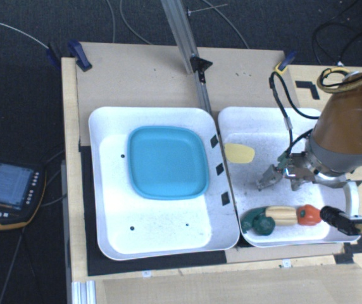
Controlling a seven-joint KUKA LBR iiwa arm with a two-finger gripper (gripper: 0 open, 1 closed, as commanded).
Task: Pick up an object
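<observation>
Two shallow white bins side by side on a tan bench top: left bin (105, 132), right bin (263, 116). Left bin: holds one light blue square plastic plate (168, 162), lying flat near the bin's middle. Right bin: holds a pale yellow flat piece (239, 152) close to the left wall, plus a row of three items along the near wall, namely a dark green rounded object (258, 222), a tan cylindrical piece (281, 215) touching it, and a red rounded object (307, 215) at the tan piece's right end. Grey arm with orange band (349, 125): reaches in from the right, above the right bin. Gripper (264, 181): sits low over the right bin's middle, between the yellow piece and the near row, apart from both. Degree of opening: cannot be told at this resolution. Nothing seen in its grasp.
</observation>
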